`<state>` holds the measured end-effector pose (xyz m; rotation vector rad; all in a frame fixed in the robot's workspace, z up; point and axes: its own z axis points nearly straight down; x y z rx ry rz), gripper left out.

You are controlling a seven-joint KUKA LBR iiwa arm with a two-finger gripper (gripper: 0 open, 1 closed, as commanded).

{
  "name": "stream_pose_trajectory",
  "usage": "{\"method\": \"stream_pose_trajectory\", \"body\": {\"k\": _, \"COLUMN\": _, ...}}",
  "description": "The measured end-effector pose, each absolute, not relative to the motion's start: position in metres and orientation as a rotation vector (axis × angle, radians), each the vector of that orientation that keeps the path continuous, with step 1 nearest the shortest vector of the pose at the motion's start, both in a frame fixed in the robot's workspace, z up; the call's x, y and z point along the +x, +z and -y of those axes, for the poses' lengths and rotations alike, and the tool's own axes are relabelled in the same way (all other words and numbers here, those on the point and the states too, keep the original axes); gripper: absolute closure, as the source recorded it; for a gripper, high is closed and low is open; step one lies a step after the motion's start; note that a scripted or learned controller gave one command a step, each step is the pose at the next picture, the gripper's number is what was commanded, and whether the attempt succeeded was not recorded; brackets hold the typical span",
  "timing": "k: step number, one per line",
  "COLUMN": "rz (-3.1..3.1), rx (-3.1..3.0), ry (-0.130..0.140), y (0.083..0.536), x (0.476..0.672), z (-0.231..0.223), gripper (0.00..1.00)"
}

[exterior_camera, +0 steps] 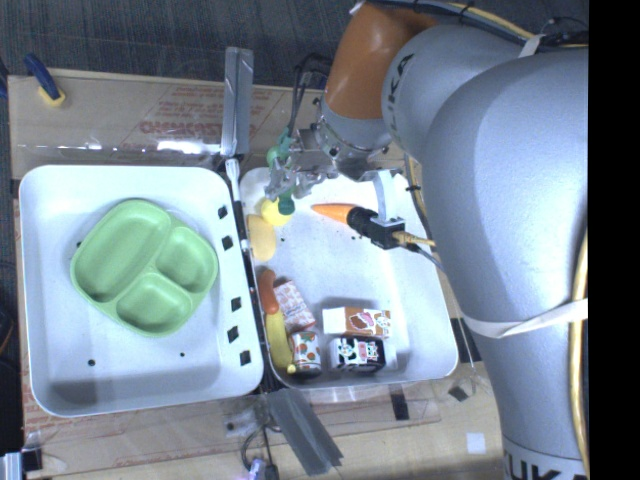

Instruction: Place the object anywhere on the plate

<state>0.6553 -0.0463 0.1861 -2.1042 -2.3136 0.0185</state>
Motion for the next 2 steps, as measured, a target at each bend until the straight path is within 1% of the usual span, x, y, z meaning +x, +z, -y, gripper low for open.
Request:
{"method": "stream_pose_trajectory", "body": {"k": 1, "rz": 2.433, "rx": -1.978, "ry": 0.011, "y": 0.1872, "x": 0.6232, "z": -0.0366, "gripper": 1.0}}
{"method": "stream_pose_trajectory", "body": {"k": 2, "rz": 2.432, "rx": -1.979, "ry": 0.011, "y": 0.1873, "x": 0.6233, "z": -0.0363, "gripper": 0.0}}
